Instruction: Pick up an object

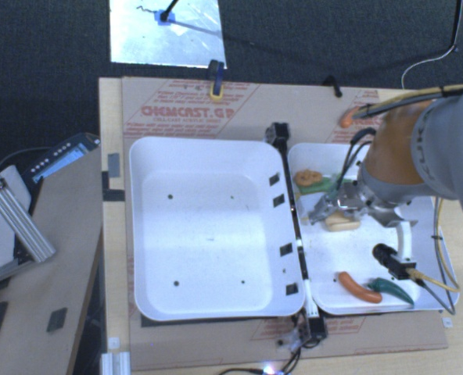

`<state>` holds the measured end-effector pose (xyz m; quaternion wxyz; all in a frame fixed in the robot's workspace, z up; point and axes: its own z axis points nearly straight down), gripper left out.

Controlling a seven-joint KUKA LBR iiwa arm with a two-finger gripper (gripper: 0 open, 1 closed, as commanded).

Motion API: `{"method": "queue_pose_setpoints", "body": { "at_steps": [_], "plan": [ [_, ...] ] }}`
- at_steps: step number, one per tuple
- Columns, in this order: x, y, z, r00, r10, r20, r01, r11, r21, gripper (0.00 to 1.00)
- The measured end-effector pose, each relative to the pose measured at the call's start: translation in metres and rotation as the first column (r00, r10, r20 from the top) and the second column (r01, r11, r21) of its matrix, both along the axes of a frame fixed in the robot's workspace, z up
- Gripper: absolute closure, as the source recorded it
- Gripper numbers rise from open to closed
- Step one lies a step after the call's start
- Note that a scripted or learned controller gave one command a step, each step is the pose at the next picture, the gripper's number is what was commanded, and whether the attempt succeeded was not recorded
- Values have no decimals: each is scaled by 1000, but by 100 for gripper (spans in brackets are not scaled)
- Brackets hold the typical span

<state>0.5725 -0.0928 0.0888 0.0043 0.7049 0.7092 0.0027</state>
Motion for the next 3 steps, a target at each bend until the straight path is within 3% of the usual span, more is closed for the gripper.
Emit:
{"method": "queue_pose_setpoints", "body": {
  "at_steps": [1, 2, 3],
  "plan": [
    [-2, 0, 11, 1000, -2, -2, 2, 1000, 1, 100],
    [31, 24, 207, 1000, 2, 10, -2, 1000, 1, 100],
    [64, 42, 327, 1000, 2, 7, -2, 1000, 1, 100]
  ]
}}
